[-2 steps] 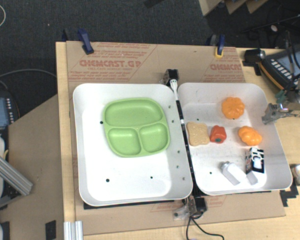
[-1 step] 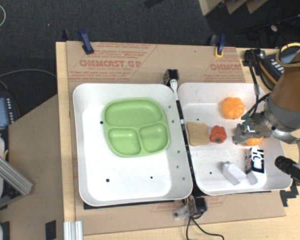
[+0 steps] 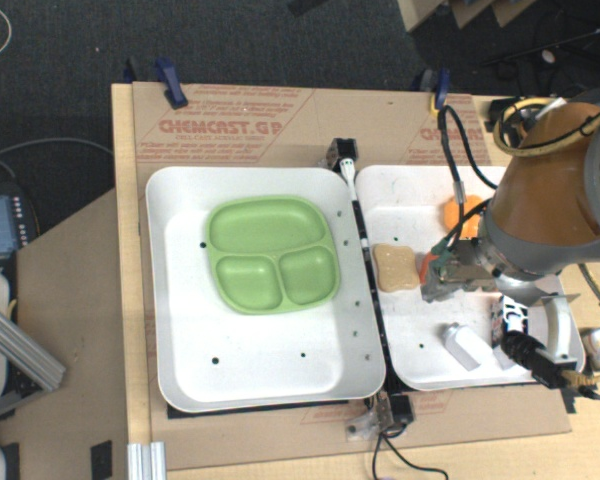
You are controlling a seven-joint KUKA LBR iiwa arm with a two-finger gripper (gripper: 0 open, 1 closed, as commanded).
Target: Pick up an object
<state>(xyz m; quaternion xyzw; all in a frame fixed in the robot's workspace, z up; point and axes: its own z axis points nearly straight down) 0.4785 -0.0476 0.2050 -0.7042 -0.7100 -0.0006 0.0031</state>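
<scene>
My gripper [image 3: 438, 280] hangs low over the middle of the right bin [image 3: 420, 363], under the grey and orange arm. A tan, bread-like block [image 3: 394, 267] lies just to its left, near the bin's left wall. An orange object [image 3: 462, 214] sits behind the gripper, partly hidden by the arm. A small white block [image 3: 464, 347] lies in front of the gripper, toward the bin's near edge. Something small, red and green, [image 3: 432, 264] shows at the gripper's left side; I cannot tell whether it is touching it.
The left bin [image 3: 180, 298] holds a green divided plate [image 3: 273, 254] in its far half. The two bins meet along a dark seam [image 3: 365, 268]. The arm covers the right part of the right bin.
</scene>
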